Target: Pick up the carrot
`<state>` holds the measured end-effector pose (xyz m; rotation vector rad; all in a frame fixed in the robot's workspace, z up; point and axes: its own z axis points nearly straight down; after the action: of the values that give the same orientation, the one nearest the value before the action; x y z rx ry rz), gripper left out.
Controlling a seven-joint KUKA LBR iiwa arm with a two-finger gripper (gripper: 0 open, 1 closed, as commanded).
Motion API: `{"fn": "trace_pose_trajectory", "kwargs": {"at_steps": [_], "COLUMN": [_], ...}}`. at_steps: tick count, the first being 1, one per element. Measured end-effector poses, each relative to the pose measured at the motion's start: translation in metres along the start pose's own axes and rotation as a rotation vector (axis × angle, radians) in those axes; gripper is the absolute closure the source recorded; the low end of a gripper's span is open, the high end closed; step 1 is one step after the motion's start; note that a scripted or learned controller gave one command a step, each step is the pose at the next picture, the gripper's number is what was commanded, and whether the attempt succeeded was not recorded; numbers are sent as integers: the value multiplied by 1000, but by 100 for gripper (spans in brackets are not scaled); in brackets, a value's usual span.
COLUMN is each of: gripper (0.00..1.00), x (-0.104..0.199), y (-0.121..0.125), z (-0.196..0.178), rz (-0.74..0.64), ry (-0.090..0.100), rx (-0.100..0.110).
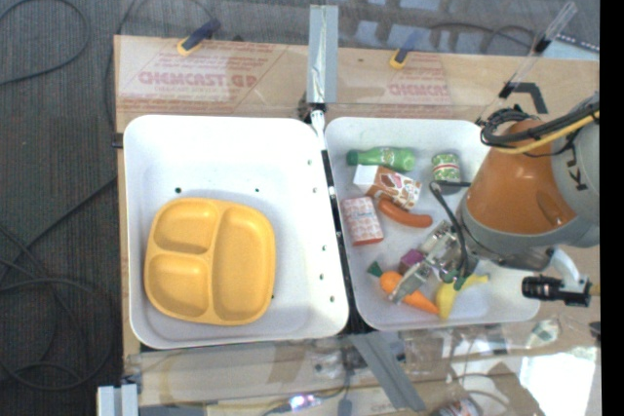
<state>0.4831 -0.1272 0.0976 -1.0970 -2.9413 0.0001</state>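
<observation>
Hovering over the tapered orange carrot — metal gripper, jaw state impossible to tell — glossy white bin.

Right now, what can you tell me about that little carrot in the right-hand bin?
The carrot is a small orange toy, plastic by its look, tapered to a point. It lies flat on the floor of the right bin, near the front edge, its thin end toward the yellow piece beside it. An orange ball-like toy sits close on its other side. The gripper hangs just above it; nothing is seen gripping the carrot.
</observation>
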Motion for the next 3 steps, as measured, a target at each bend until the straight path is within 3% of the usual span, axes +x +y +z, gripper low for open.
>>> {"fn": "trace_pose_trajectory", "kwargs": {"at_steps": [1, 2, 3], "gripper": [100, 100, 0], "x": [-1, -4, -1], "y": [3, 4, 3], "z": [-13, -27, -21], "rz": [-1, 1, -2], "ry": [-4, -13, -2], "rx": [-6, -11, -6]}}
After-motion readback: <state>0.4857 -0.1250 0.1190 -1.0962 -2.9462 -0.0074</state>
